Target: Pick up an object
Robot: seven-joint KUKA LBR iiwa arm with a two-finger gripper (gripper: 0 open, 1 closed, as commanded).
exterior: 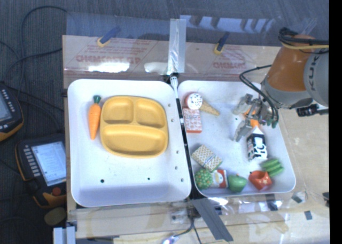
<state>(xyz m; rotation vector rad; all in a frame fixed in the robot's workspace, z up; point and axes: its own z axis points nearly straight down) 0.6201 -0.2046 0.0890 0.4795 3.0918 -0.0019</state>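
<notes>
In the camera view, two white bins are seen side by side on the desk (pixel 75 56). The left bin (pixel 80 184) is occupied by a yellow divided plate (pixel 133 125), with a toy carrot (pixel 94 118) lying just beside the plate's left edge, its green top pointed away from the camera.

The right bin (pixel 224 91) is reached by the arm (pixel 291 72) from the right. The claw (pixel 247 117) is seen low over the upper right part of this bin, its fingers spread apart; nothing is seen gripped between them. Just below the claw, and possibly touching it, a black-and-white bottle (pixel 256 146) with an orange cap is lying.

Along the bin's left wall, an ice-cream cone toy (pixel 199 103) and a red-brown packet (pixel 192 120) are found. Lower down, a checked cracker-like piece (pixel 206 157), a green-topped can (pixel 212 178), a green rounded toy (pixel 237 183), a red toy (pixel 260 180) and a green pepper-like toy (pixel 273 166) are gathered near the front wall.
</notes>
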